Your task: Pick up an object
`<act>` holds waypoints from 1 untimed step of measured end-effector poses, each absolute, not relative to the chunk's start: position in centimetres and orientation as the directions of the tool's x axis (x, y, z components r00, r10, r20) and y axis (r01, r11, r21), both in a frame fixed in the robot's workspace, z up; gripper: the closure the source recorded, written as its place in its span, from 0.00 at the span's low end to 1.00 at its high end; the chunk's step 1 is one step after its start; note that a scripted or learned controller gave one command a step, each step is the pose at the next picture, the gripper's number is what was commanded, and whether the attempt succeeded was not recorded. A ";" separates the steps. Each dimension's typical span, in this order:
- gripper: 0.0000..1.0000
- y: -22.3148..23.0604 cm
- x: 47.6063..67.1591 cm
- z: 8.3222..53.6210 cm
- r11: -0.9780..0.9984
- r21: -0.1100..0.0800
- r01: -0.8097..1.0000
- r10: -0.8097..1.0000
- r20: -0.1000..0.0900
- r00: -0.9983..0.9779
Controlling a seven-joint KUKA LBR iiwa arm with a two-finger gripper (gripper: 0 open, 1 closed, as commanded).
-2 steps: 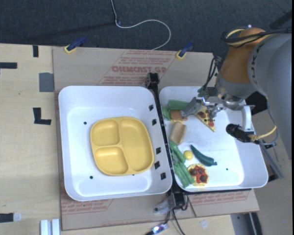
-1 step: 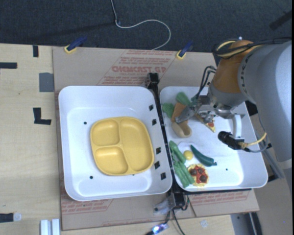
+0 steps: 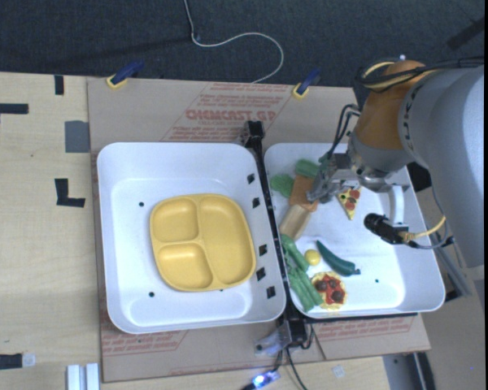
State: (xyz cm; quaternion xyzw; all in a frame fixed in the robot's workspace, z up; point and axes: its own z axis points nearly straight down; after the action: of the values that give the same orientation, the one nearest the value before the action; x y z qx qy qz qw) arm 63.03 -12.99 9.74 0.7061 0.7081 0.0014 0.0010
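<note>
Grey robot arm (image 3: 439, 136) reaches into the right bin (image 3: 423, 287), its gripper (image 3: 329, 181) low over a brown wooden block (image 3: 301, 205) among toy food, grip state unclear, nothing visibly lifted yet.

Yellow divided plate (image 3: 202, 241) in left bin (image 3: 118, 218); gripper (image 3: 329, 181) seemingly above toy food in right bin (image 3: 419, 287).

The arm (image 3: 447, 145) is a thick, smooth grey tube with an orange band (image 3: 386, 112) above the claw (image 3: 329, 181); thin black and yellow cables run beside it.
</note>
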 end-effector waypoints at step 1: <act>1.00 -13.3 63.3 16.0 0.001 0.004 1.000 1.000 -0.001 -0.001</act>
State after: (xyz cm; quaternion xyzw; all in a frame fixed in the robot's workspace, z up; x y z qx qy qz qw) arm 63.32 -13.31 16.03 0.7066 0.7076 0.0012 0.0018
